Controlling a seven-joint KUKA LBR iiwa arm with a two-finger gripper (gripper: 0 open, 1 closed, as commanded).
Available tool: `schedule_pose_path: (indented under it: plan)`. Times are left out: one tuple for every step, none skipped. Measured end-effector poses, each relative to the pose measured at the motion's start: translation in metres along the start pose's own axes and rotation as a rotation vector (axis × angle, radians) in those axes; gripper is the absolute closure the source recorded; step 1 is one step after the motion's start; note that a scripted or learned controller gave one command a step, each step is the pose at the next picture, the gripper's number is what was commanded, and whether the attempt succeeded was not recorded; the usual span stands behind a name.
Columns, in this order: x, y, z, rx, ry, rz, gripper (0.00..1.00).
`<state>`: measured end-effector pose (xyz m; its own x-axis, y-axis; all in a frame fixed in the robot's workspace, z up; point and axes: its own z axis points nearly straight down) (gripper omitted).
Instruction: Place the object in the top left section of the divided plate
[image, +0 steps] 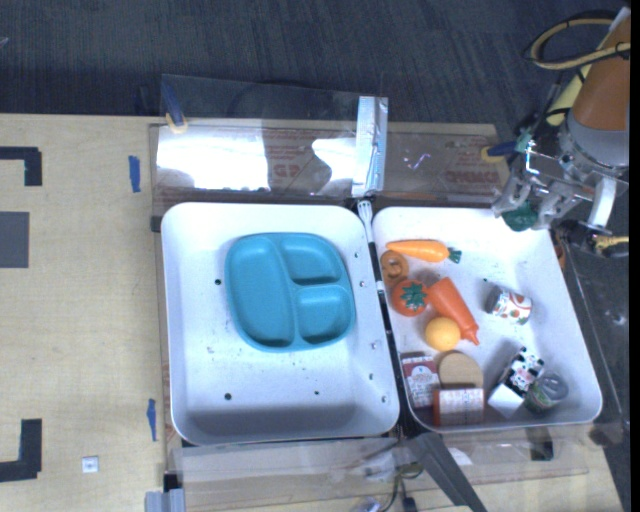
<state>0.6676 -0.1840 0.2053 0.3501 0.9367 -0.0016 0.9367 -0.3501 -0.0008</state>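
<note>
Lab: taped bench (70, 300), twin white bins (190, 300)

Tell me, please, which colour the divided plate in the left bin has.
The divided plate is a plain light blue, without any pattern. The camera view shows it from above.

The wooden bench (70, 330) carries two white bins side by side: the left bin (190, 380) and the right bin (575, 330), touching each other.
</note>
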Motion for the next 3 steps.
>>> schedule_pose_path:
  plan:
    - [-0.026,-0.052,0.112,0.000,0.001,-0.004,1.00]
    - [-0.015,-0.018,0.119,-0.004,0.001,-0.114,1.00]
    - [0.061,-0.022,0.119,-0.005,0.003,-0.074,1.00]
